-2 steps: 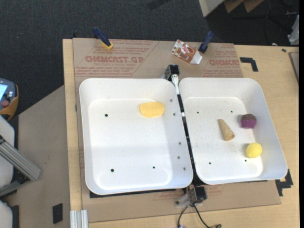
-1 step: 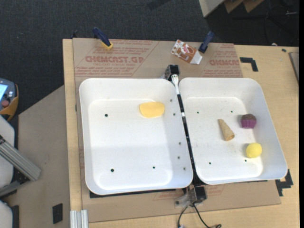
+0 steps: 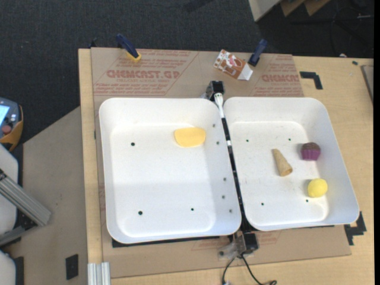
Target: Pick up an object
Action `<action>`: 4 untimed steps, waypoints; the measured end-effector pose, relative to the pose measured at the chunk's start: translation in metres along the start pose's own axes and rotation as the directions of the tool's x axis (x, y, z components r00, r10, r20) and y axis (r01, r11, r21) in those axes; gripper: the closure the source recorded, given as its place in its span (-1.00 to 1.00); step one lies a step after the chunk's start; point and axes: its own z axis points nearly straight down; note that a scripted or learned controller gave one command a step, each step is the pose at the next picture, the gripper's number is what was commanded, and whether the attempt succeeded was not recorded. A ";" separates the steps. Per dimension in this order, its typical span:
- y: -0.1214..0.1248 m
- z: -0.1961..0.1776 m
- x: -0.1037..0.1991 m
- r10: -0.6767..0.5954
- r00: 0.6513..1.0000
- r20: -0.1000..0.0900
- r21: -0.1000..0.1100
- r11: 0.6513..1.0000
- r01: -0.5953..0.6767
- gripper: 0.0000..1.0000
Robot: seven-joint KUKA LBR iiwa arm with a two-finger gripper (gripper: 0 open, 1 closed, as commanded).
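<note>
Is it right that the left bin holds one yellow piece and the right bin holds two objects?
Not quite. The camera view shows three in the right bin: a tan cone, a purple ball and a yellow ball. The left bin does hold one yellow piece.

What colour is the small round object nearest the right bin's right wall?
Dark purple round object, seen in the camera view.

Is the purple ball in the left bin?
No, the purple ball lies in the right white bin, near the tan cone and yellow ball.
</note>
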 end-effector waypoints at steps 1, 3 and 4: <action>0.039 0.171 0.007 -0.004 1.000 -0.011 0.027 1.000 0.004 1.00; 0.080 0.260 0.043 -0.008 1.000 -0.009 0.019 1.000 0.008 1.00; 0.043 0.271 0.002 0.001 1.000 -0.005 0.016 1.000 -0.001 1.00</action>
